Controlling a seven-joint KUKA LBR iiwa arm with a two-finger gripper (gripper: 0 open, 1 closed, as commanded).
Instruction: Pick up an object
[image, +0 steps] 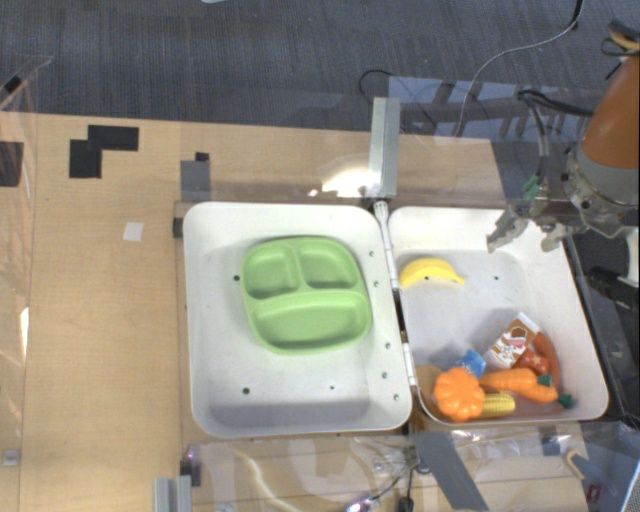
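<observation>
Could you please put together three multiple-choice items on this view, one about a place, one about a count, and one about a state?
1. Where does the banana lie?
A. On the green plate
B. In the right bin, near the divider between the bins
C. On the bench outside both bins

2. How many compartments does the green plate have?
A. Two
B. Three
C. Five

3. How does the gripper stand?
A. Open, with nothing between its fingers, over the right bin's far edge
B. Shut on the banana
C. Pressed onto the green plate

Answers:
1. B, since the banana rests on the white floor of the right bin, close to its left wall.
2. B, since two small wells sit above one long well.
3. A, since the two fingers are spread apart with bare bin between them.
</observation>
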